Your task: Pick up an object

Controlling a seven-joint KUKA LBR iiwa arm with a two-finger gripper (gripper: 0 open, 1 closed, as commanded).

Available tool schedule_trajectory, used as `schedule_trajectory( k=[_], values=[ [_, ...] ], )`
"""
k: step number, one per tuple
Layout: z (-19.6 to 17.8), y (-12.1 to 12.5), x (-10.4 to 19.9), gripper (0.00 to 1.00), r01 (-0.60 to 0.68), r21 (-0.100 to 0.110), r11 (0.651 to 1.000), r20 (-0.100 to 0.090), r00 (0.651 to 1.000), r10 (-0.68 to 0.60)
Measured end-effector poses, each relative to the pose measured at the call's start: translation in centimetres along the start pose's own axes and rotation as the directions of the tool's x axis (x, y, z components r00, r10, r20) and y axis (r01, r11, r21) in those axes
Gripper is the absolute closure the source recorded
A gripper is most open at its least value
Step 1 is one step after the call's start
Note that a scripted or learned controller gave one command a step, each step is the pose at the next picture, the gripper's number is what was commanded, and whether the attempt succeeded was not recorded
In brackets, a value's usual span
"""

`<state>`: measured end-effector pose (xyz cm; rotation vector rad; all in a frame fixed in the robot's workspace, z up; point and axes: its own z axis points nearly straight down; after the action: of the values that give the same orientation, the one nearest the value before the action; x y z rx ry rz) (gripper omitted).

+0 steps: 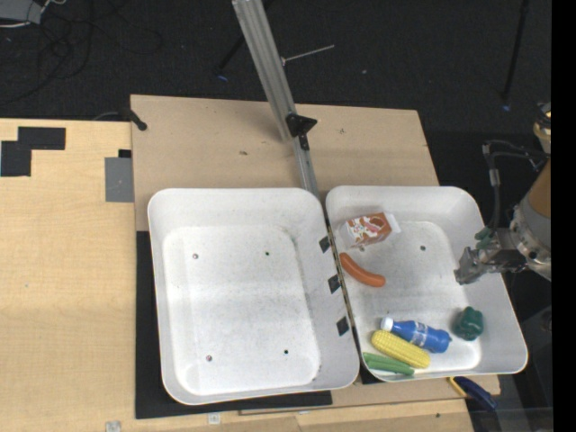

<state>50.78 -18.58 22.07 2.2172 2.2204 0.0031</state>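
The right bin (450, 201) holds several objects. A red-and-white snack packet (369, 229) lies near its back left. An orange-red sausage (361, 272) lies below it by the divider. At the front lie a blue bottle with a white cap (417, 334), a yellow corn cob (400, 349) and a green pod (389, 365). A dark green lump (468, 323) rests near the right wall. My gripper (470, 269) hangs over the bin's right rim, above and slightly behind the green lump, with nothing visibly between its fingers.
The left bin (180, 232) stands beside the right one, joined by black clips (333, 283) along the shared wall. A slanted aluminium rail (270, 70) rises behind the bins. A light wooden table (54, 268) lies to the left.
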Motion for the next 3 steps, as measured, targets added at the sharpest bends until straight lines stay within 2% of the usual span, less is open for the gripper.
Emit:
schedule_trajectory(
  k=[1,3],
  values=[
    [-5.9,-0.3,0.7,1.0,0.001,0.0,1.0,0.0,1.0,-0.001],
    [-3.0,2.6,11.0,1.0,0.004,0.009,1.0,-0.004,1.0,-0.004]
  ],
)
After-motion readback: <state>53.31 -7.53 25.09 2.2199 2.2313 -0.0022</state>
